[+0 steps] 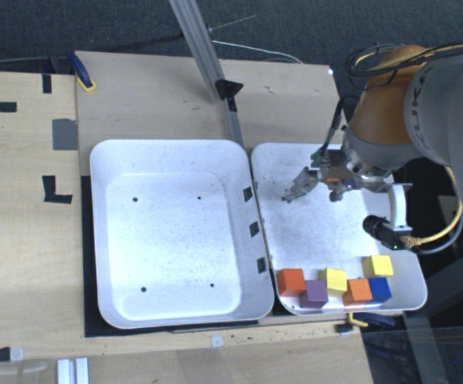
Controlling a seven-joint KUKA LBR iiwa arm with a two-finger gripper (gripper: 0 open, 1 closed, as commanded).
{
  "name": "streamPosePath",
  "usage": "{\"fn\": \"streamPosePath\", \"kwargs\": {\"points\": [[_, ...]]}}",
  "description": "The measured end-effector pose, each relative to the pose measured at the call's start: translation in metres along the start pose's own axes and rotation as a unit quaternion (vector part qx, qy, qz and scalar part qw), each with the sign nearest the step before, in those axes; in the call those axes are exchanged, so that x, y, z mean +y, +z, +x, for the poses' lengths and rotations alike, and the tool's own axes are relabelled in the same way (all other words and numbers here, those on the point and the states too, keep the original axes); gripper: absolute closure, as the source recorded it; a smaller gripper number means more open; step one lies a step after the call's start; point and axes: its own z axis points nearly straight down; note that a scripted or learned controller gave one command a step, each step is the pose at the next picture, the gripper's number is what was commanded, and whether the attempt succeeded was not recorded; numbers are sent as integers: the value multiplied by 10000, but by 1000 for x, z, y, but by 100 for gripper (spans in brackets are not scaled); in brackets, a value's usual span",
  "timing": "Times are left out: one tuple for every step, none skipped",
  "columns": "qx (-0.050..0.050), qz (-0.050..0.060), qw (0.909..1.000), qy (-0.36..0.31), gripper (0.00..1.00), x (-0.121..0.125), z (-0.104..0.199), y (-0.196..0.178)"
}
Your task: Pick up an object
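So from the overhead camera, the arm [399,110] comes in from the right and the gripper [297,189] hangs over the upper part of the right bin [295,160], nothing between its fingers as far as I can see, though I honestly can't tell how they're set. The blocks all sit along that bin's near edge: orange block [291,280], purple block [316,293], yellow block [337,280], another orange cube [359,290], blue block [380,289], and a second yellow cube [378,265]. The left bin [103,162] sits right beside it.

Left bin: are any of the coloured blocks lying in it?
No. The blocks are clustered along the near edge of the right bin, apart from the left bin.
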Motion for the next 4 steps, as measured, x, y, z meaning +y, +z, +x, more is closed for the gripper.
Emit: {"fn": "streamPosePath", "kwargs": {"points": [[28, -15, 10000, -76, 0, 45, 75, 0], [25, -14, 10000, -65, 0, 37, 123, -27], [3, 23, 10000, -10, 0, -3, 73, 2], [11, -2, 10000, -30, 0, -2, 17, -9]]}}
